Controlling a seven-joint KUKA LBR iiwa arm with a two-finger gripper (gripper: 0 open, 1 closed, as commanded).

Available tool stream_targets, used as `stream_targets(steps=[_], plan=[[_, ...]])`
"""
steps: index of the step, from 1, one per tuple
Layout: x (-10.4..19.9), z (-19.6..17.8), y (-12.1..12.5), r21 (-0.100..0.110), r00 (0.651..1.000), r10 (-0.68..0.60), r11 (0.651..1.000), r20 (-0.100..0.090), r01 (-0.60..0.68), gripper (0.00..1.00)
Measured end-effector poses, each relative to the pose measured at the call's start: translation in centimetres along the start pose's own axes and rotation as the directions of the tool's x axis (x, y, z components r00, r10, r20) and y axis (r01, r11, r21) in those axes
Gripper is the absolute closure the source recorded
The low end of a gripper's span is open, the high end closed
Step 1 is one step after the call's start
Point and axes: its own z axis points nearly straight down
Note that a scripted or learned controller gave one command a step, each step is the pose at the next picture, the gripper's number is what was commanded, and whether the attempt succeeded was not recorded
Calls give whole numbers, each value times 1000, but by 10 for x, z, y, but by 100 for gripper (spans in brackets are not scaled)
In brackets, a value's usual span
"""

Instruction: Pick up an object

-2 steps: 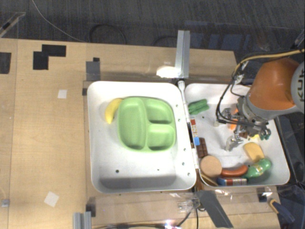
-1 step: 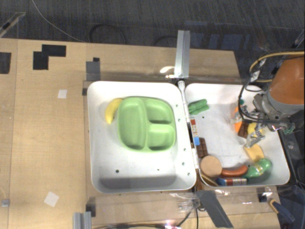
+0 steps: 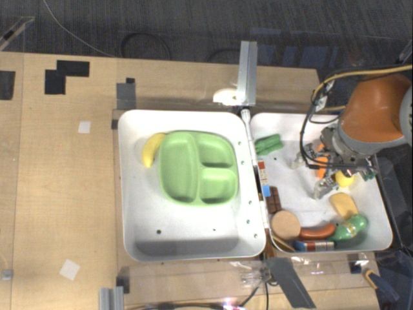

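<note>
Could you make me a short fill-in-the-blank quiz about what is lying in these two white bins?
1. The green divided tray lies in the ____ bin as the camera sees it.
2. The fruit touching the tray's left edge is a ____.
3. The green block near the divider lies in the ____ bin.
4. The band above the arm's wrist is coloured ____.

Missing words: left; banana; right; orange

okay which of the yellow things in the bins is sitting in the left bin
The curved yellow banana, lying against the green divided tray. The other yellow pieces, a small one and a blocky one, lie in the right bin.
</note>
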Motion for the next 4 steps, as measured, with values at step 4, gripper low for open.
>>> stream_targets(steps=[4], plan=[[-24, 2, -39, -2, 944, -330, 944, -2, 330, 0]])
